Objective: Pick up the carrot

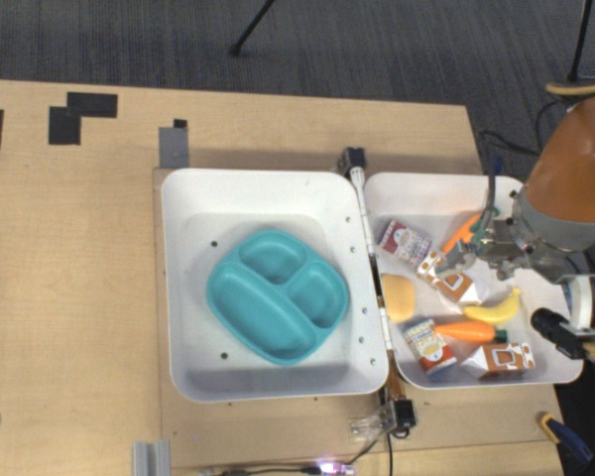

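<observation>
1. We're in the approach phase by my read: the gripper [473, 249] hangs over the right bin [431, 188], at about 2 o'clock from that bin's middle, and nothing is lifted yet.
2. Pincer state: metal fingers show near a small carton, but whether they stand apart or together I cannot tell at this size. Nothing can be seen between them.
3. The target! A carrot [468, 332] lies flat in the lower half of the right bin, at about 5 o'clock from the gripper and apart from it. It's a long orange taper, running roughly 3 to 9 o'clock.
4. Neighbours crowd it: a banana [495, 309] just at its 1 o'clock, a red-and-white carton [428, 344] touching or nearly touching at its 9 o'clock end, a brown carton [506, 357] at 4 o'clock.
5. Careful now: a second orange piece [462, 233] sits right by the gripper, at 11 o'clock from it. It may be another carrot-like toy; too small to say.
6. Next move, as I judge it: shift toward 5 o'clock, line the fingers across the carrot's width, and drop between banana and cartons.
7. The left bin [178, 266] holds a teal divided plate [278, 296], well away.
</observation>
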`<control>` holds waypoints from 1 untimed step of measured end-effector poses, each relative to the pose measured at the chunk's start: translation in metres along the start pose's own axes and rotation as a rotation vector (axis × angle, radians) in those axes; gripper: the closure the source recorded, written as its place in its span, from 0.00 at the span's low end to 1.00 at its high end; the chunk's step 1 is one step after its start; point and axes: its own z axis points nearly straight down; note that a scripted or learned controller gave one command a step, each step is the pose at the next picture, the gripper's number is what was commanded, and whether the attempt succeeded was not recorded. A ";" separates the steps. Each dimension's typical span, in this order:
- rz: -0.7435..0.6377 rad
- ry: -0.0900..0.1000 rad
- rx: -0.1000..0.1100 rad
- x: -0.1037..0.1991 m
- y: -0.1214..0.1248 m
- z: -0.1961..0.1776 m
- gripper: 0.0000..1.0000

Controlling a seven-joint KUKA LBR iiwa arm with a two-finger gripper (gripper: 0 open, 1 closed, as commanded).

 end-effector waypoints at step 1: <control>-0.297 -0.007 -0.020 -0.008 -0.026 0.094 0.00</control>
